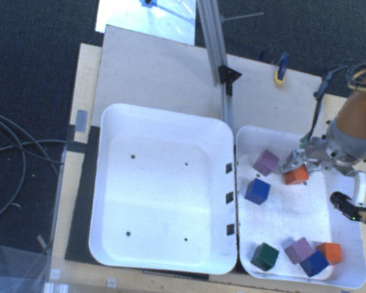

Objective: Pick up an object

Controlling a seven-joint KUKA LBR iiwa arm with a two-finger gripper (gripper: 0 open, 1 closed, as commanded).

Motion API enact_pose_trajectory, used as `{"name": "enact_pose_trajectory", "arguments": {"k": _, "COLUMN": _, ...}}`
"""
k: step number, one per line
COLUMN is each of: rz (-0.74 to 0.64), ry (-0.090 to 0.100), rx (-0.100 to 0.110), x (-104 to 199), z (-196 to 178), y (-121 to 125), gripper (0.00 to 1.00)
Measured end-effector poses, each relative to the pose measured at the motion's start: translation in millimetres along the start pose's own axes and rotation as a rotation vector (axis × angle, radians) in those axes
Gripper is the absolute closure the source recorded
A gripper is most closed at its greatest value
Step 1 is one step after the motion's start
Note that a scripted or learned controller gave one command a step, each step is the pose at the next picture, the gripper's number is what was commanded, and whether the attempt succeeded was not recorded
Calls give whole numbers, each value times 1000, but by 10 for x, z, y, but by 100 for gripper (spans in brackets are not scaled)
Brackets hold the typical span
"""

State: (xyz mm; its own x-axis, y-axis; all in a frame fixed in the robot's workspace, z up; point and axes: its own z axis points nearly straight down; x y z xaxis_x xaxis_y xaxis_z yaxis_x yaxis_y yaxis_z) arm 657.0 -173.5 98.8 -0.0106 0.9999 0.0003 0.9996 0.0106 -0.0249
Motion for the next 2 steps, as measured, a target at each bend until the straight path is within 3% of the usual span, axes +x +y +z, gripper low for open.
{"name": "enact_pose_trajectory", "arguments": {"k": 1, "rz": 9, "ry": 0, "rx": -28, "x": -175, "z": 75, "y": -81, "gripper": 100}}
{"name": "enact_pose_trajectory", "arguments": {"k": 2, "rz": 1, "ry": 0, "rx": -36, "x": 388, "z": -1029, "y": 21, "gripper": 100}}
